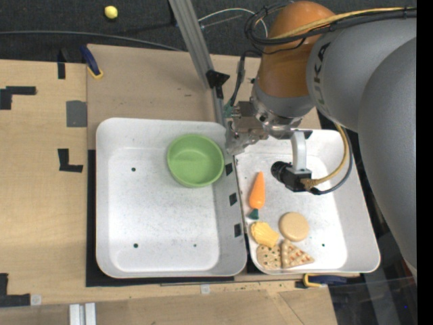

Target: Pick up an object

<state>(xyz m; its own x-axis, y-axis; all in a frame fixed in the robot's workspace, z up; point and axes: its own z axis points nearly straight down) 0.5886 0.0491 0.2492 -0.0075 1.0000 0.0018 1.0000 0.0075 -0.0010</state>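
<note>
Two white bins on a wooden bench, arm over their shared edge
Green bowl (195, 160) upper right of left bin (118, 249); carrot (257, 190), biscuits (283, 242) in right bin (352, 249); gripper (238, 135) grip cannot be made out

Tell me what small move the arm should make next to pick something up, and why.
Probably shift the tool toward the view's bottom, along the right bin, until it is over the carrot. The tool sits near the divider between the bins, beside the green bowl, with nothing seen in its grip; the carrot lies closest, apart from the other food pieces.
</note>
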